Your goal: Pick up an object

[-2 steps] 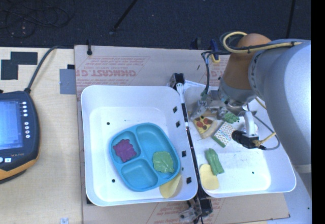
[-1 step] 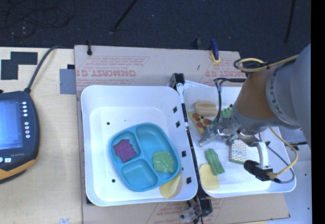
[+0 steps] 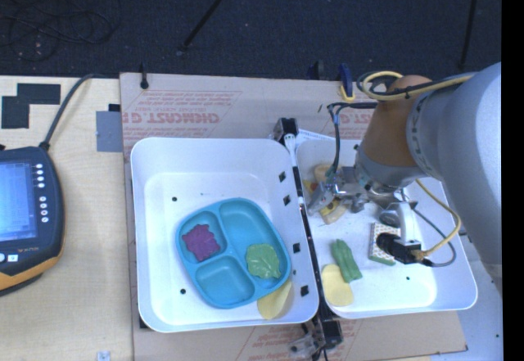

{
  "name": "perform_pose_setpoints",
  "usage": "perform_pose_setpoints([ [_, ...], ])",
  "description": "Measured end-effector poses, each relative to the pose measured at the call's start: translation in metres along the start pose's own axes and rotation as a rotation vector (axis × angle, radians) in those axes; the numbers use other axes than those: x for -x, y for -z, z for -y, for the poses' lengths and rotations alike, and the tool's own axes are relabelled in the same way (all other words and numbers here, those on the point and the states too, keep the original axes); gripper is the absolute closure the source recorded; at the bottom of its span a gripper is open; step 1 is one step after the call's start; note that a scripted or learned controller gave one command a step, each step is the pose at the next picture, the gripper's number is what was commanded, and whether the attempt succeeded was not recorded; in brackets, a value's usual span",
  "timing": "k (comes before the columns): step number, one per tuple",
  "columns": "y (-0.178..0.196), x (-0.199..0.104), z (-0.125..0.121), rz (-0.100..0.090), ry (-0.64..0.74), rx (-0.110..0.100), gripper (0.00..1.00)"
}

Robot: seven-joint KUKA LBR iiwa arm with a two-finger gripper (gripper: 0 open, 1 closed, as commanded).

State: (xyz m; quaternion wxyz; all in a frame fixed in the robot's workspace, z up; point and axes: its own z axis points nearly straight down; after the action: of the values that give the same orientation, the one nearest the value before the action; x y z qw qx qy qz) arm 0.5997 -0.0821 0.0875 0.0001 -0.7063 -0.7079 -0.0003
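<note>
Objects in right bin point(image 3: 458, 290): green piece point(image 3: 345, 260) + yellow piece point(image 3: 336, 285) near its front-left corner, all lying loose, nothing lifted. Gripper point(image 3: 342, 197) is low by bin's left wall, near back; can't tell its state or any grasp. Pick not done, lift still to go imo.

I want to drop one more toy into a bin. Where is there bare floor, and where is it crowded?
Left bin: bare floor along the back wall, above the blue tray, and down the left side. Right bin: a bare strip in the front right corner, past the green piece. Crowded: the right bin's back left, where the tool hangs over small items, and by the yellow piece.
</note>
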Motion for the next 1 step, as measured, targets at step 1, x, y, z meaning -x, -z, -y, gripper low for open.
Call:
perform_pose_setpoints([
  [1, 0.0001, 0.0076, -0.0452, 0.002, 0.001, -0.003, 0.0],
])
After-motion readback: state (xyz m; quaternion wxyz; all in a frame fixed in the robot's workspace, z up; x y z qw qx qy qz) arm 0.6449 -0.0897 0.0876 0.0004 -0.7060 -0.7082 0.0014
